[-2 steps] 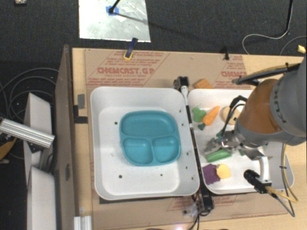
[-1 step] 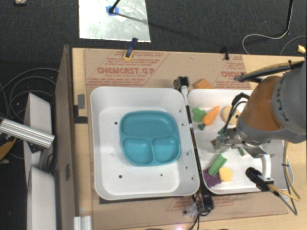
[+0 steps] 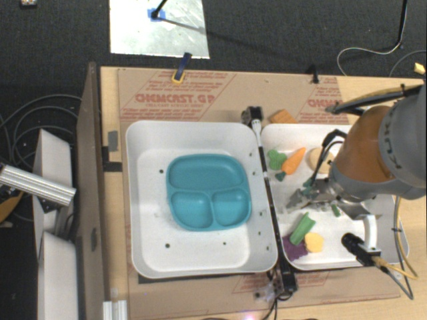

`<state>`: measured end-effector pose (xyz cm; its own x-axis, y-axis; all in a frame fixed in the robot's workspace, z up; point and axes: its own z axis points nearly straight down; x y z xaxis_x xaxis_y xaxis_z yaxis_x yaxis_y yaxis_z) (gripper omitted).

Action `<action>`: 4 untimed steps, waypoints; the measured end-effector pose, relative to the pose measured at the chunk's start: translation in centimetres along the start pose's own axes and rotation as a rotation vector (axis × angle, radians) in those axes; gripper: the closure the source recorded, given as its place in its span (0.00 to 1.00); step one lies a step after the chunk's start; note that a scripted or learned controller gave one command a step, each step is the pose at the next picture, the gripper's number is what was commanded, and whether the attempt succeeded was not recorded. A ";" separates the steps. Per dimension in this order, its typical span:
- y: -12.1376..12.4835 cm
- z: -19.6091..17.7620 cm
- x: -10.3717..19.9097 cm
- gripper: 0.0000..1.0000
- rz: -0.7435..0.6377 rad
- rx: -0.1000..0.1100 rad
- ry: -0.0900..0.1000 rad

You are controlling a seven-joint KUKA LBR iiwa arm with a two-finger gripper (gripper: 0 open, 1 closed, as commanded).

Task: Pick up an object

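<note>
Tabletop [image 3: 200,89]: brown board, red print reading "CHEMCAST GP". Dark carpet around it; shiny foil sheet [image 3: 159,19] at upper centre. Left bin [image 3: 143,145]: smooth white plastic, holding a teal three-compartment tray [image 3: 208,191]. Right bin [image 3: 293,135]: orange carrot [image 3: 293,161], green piece [image 3: 275,159], green block [image 3: 301,227], yellow lump [image 3: 314,243], purple piece [image 3: 291,248]. Hand [image 3: 300,197] at centre right, low over the right bin; grip state cannot be told.

I see a teal divided tray [image 3: 207,191] in the white left bin [image 3: 143,179]; orange carrot [image 3: 292,161], green [image 3: 301,227], purple [image 3: 292,247], yellow [image 3: 314,243] toys fill the white right bin [image 3: 293,133].
</note>
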<state>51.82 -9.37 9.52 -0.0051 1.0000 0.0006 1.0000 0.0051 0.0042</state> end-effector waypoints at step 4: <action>-2.9 1.1 -0.3 0.00 0.005 0.004 0.000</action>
<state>48.90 -9.64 8.42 -0.0004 1.0000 0.0005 1.0000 0.0004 0.0002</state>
